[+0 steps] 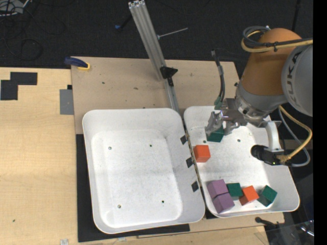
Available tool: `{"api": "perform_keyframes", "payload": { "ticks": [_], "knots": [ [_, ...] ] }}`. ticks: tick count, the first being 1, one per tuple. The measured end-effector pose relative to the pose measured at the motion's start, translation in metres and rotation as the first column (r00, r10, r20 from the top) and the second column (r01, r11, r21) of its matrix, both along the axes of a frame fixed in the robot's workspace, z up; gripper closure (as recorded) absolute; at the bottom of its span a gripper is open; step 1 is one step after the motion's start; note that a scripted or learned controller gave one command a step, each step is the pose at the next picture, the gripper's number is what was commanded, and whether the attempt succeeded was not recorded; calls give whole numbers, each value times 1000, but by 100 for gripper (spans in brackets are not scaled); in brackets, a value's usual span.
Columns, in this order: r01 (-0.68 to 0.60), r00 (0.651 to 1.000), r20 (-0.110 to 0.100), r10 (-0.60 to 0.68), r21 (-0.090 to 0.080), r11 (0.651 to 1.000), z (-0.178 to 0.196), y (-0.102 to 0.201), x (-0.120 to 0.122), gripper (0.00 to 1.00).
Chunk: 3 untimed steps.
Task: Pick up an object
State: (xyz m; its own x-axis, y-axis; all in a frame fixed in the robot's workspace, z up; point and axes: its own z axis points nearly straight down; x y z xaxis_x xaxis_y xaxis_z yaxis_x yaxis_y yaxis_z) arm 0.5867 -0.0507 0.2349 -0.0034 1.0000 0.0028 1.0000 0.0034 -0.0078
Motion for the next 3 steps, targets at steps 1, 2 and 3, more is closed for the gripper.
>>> {"api": "perform_keyframes", "payload": {
  "ticks": [1, 2, 3],
  "knots": [
    [-1, 1000, 1, 1, 0, 1000, 6, 45, -20, 100],
    [0, 1000, 0, 0, -1, 1000, -9, 93, -36, 100],
    [-2, 1000, 4, 2, -1, 1000, 0, 145, -42, 100]
  ]
}}
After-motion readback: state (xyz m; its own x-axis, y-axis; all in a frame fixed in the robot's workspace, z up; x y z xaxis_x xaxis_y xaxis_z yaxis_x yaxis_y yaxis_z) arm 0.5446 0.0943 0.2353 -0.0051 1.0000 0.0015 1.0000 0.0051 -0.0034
